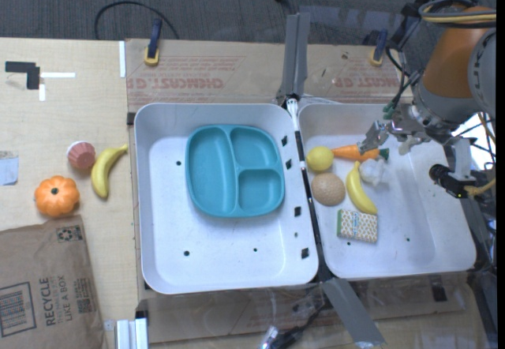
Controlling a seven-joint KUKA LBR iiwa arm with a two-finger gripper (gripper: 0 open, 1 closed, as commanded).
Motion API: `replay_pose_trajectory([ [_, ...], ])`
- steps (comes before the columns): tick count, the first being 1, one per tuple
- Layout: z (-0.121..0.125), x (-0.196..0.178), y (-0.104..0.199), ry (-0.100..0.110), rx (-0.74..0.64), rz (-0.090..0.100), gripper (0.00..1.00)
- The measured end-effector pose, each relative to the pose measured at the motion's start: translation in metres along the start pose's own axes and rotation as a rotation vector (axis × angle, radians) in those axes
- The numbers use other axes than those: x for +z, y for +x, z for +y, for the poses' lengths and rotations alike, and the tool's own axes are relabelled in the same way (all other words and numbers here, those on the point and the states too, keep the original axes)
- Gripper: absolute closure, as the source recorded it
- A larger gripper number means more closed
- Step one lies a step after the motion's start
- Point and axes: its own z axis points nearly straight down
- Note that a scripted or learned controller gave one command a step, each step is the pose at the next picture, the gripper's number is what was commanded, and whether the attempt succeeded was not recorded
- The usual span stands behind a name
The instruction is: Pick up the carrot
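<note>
Clearly, in the camera view, the carrot (348, 153) is seen lying in the right bin (442, 253), just right of the lemon (319, 159), its far end beneath the gripper (375, 139). The approach is judged under way; how the gripper stands cannot be told. A lowering onto the carrot is called for next.

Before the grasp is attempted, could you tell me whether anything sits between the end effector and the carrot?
Nothing visible does: the end effector is right at the carrot's right end. The lemon lies at its far left tip.
</note>
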Motion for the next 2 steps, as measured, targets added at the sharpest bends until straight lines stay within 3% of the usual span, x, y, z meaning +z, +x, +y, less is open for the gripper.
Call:
replay_pose_trajectory([
  [1,0.0269,0.0481,0.0381,-0.002,-0.218,0.000,0.00],
  [2,0.0257,0.0423,0.0371,0.005,-0.218,0.000,1.00],
])
